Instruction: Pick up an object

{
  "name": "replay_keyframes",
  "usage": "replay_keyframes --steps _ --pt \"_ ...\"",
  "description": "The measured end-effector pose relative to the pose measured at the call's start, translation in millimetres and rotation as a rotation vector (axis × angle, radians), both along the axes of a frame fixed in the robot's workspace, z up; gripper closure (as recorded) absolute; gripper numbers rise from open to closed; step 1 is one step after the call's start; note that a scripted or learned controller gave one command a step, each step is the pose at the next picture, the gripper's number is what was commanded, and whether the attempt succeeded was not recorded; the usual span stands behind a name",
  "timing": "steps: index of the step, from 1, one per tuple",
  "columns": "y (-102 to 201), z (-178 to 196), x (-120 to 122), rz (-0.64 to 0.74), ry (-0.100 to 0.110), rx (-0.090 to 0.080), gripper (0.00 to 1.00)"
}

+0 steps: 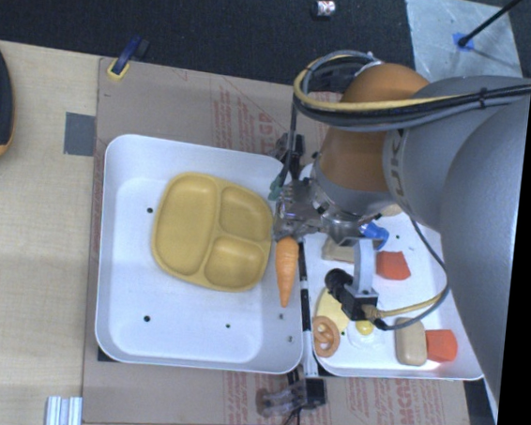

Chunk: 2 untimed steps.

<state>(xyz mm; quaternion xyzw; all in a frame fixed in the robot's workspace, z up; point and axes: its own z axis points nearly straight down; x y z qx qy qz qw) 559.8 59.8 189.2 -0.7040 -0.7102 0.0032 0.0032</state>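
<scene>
- Left bin [111, 332]: shallow white tray, on the view's left. Holds a yellow divided plate [213, 230] lying flat in its upper half, three compartments facing up.
- Carrot [285, 268]: orange toy carrot, hanging point-down just over the seam between the two bins, at the left bin's right rim and just beside the plate's right edge. Its upper end meets the gripper; it appears lifted rather than resting, which would explain its upright hang.
- Gripper [292, 227]: sits directly above the carrot's top end, under the orange-banded wrist. The carrot's top seems pinched between the fingers, though the wrist crowds the view; I judge it clenched on the carrot.
- Arm [478, 163]: grey, reaching in from the right and covering much of the right bin.
- Right bin [390, 369]: white tray partly under the arm. Visible contents: a red block [392, 265], a second red block [441, 345], a tan block [410, 345], a pretzel-shaped piece [326, 336], and a blue item [374, 233] near the wrist, too hidden to name.
- Task status, as a judgement: the pick looks achieved or nearly so; the grip sits at the carrot's very end, so slipping is the risk.
</scene>
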Motion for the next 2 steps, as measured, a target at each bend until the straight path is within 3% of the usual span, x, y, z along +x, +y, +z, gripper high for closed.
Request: replay_keyframes --steps 1,2 --pt "-2.7 12.7 0.9 0.001 -0.001 -0.001 1.00" --pt "-89.1 2.0 -13.3 -0.015 -0.002 -0.003 1.00"
